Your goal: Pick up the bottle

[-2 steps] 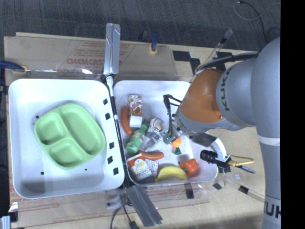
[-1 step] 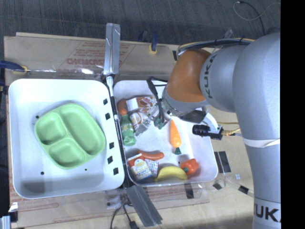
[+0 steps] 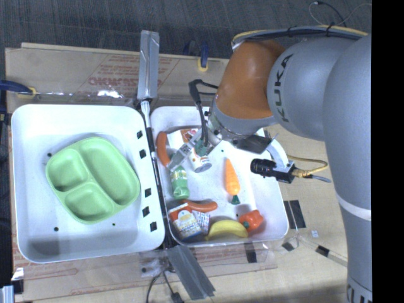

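Camera view: "KUKA" lettering read on arm (image 3: 297, 87). Gripper (image 3: 201, 145) hung over right bin (image 3: 278, 194), far end; claw state could not be told. Green bottle (image 3: 180, 184) lay mid-bin, just left of carrot (image 3: 232, 178), above sausage (image 3: 201, 205); label unreadable.

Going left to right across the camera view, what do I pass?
Green three-compartment plastic plate → small green bottle → orange toy carrot → grey arm.

Gripper (image 3: 201, 145) over right bin (image 3: 278, 197): bottle (image 3: 180, 183) below-left, carrot (image 3: 232, 178) right, banana (image 3: 226, 229) below; plate (image 3: 95, 178) far left in left bin (image 3: 25, 169).
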Robot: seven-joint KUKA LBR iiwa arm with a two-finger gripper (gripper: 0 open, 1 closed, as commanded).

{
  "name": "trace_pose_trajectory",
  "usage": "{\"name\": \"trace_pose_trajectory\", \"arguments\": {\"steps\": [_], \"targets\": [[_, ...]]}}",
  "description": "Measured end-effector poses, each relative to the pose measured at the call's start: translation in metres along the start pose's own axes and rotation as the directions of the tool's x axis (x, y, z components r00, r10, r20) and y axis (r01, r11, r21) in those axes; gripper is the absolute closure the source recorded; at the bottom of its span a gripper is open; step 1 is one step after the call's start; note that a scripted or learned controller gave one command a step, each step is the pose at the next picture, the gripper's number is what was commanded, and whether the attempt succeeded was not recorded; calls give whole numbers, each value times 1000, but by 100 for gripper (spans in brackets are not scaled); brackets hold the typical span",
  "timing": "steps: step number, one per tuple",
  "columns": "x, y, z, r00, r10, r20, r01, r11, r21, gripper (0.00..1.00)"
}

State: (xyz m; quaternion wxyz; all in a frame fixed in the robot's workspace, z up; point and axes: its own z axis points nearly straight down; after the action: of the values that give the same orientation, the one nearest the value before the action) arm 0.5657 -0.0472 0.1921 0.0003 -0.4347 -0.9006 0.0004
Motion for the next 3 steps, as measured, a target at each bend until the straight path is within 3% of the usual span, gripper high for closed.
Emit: {"name": "trace_pose_trajectory", "arguments": {"steps": [1, 2, 3], "targets": [[-47, 5, 0, 971, -237, 3, 237, 971, -1, 0], [-63, 4, 73, 937, -350, 24, 350, 937, -12, 0], [-104, 18, 39, 843, -538, 5, 538, 843, -1, 0]]}}
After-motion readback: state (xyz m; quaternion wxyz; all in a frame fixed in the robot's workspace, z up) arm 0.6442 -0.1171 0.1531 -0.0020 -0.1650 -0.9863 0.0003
